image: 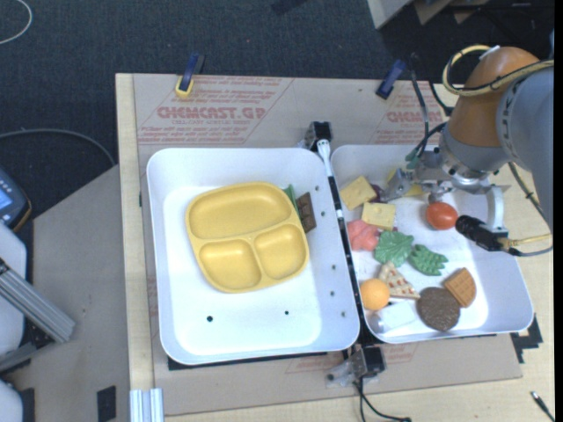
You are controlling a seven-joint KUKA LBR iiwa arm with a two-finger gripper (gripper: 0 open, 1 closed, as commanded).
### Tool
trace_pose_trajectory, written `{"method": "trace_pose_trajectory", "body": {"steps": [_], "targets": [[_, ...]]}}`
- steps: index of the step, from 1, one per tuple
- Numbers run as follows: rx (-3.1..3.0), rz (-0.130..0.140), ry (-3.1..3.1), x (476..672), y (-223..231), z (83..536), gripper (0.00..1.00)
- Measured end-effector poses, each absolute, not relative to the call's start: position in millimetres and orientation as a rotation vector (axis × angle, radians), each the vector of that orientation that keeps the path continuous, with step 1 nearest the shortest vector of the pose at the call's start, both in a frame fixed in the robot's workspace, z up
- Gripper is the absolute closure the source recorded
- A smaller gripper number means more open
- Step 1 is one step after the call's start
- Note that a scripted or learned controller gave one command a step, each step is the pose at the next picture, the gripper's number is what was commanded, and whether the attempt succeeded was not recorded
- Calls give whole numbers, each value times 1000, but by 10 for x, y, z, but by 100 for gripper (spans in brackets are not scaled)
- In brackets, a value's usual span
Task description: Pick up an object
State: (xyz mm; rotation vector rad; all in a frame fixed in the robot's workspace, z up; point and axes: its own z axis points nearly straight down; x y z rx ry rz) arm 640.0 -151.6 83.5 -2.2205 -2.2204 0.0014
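Camera view. The gripper (437, 192) sits low over the upper part of the right bin (515, 281), its body and the grey wrist covering the bin's far rim and corner. Whether it is open or closed cannot be told from this angle. A red tomato-like piece (442, 215) lies directly under it, partly masked by the mechanism; contact between them cannot be confirmed. The arm's orange band (486, 104) is cut off at the right edge.

Around the red piece, in the same bin: two yellow cheese-like blocks (367, 202) to the left, a pink piece (361, 234) below them, two green leafy pieces (407, 251), an orange ball (375, 294), a waffle-like wedge (397, 282), a dark round cookie (437, 309) and a brown cracker (460, 287). A black cable fitting (479, 232) overhangs the bin just right of the red piece.

The left bin (176, 315) holds a yellow compartment plate (246, 236); a small dark and green item (302, 207) is wedged at its right edge, identity unclear.
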Motion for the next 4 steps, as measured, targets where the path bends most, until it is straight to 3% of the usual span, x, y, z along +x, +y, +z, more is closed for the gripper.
{"method": "trace_pose_trajectory", "body": {"steps": [1, 3, 4], "targets": [[-2222, 1, -2221, 6403, -1522, 961, 100], [-2227, -5, -2226, 6366, -1602, 2167, 100], [-2224, -3, -2225, 6375, -1602, 2259, 100]]}}
